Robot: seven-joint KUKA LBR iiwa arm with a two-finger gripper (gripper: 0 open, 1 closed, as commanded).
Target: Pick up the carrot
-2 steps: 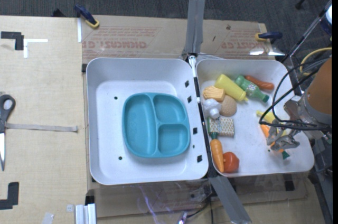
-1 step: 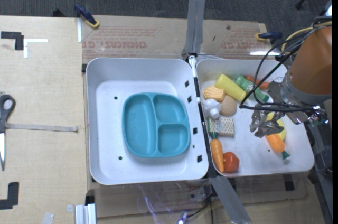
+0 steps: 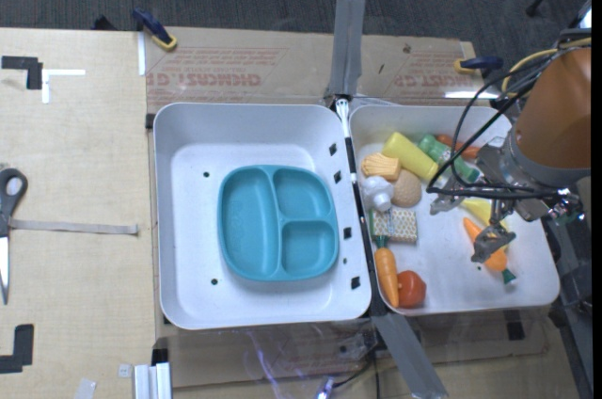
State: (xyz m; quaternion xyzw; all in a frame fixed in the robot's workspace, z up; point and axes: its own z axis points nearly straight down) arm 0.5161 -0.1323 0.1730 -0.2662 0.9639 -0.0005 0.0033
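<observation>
Gripper (image 3: 490, 244): camera view shows it low over the right bin (image 3: 541, 294), right on top of an orange piece, reaching in from the right.
Grip state: cannot tell; the tool's dark metal blocks its own tips, so whether it is released or clenched is hidden.
Carrot (image 3: 499, 263): lies on the right bin's floor toward the near right corner, partly covered by the gripper, well apart from the yellow toy (image 3: 410, 152).
Long axis: slanted, from upper left to lower right in the view.
Pointing: green end toward the lower right corner, orange end toward the bin's middle.
Step in hand: probably the descent or closing on the carrot; no lift is evident.
Next move: likely a grasp across the slanted body, then a straight rise.
Lookalike: another orange piece (image 3: 386, 271) lies along the bin's left wall beside a red toy (image 3: 412, 290).
</observation>
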